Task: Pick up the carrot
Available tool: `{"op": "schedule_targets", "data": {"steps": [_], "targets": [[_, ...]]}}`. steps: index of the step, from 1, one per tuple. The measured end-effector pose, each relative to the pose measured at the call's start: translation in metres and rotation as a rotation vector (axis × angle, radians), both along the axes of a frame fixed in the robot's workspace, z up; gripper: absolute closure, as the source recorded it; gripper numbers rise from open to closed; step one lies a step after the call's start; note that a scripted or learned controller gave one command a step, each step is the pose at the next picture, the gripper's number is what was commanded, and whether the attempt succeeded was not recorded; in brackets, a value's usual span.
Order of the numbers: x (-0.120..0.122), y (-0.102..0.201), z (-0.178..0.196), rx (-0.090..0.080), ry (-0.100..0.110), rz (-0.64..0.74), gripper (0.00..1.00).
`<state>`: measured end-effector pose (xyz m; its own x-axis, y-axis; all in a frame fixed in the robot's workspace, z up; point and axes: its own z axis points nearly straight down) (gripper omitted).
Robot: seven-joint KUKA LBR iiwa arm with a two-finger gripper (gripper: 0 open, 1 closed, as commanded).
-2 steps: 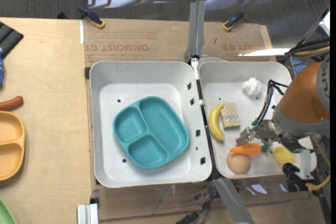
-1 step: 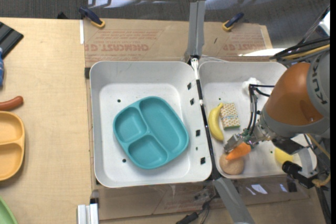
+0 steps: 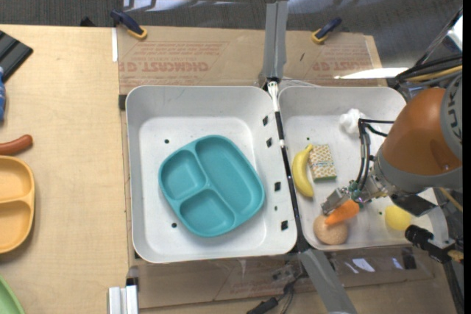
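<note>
The orange carrot [image 3: 343, 213] is in the right bin [image 3: 324, 101], near its front wall, just above a round tan fruit [image 3: 331, 231]. My gripper [image 3: 344, 202] comes in from the right under the grey and orange wrist [image 3: 419, 143]. Its grey fingers [image 3: 334, 200] are shut on the carrot's upper end, and the carrot's tip pokes out below them. The arm hides part of the bin's right side.
A yellow banana [image 3: 302, 171] and a speckled sponge block [image 3: 321, 162] lie left of the carrot. A lemon [image 3: 397, 218] sits to the right, a white crumpled thing [image 3: 351, 119] at the back. The left bin [image 3: 147, 158] holds a teal divided plate [image 3: 212, 184].
</note>
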<state>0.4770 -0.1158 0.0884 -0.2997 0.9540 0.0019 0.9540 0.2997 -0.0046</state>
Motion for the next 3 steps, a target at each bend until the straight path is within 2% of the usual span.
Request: {"op": "schedule_targets", "data": {"steps": [1, 2, 3], "targets": [[0.001, 0.015, 0.041, 0.0, 0.0, 0.099, 0.0], [-0.001, 0.007, -0.001, 0.001, 0.003, 0.032, 0.0], [-0.001, 0.007, 0.005, 0.001, 0.008, 0.029, 1.0]]}}
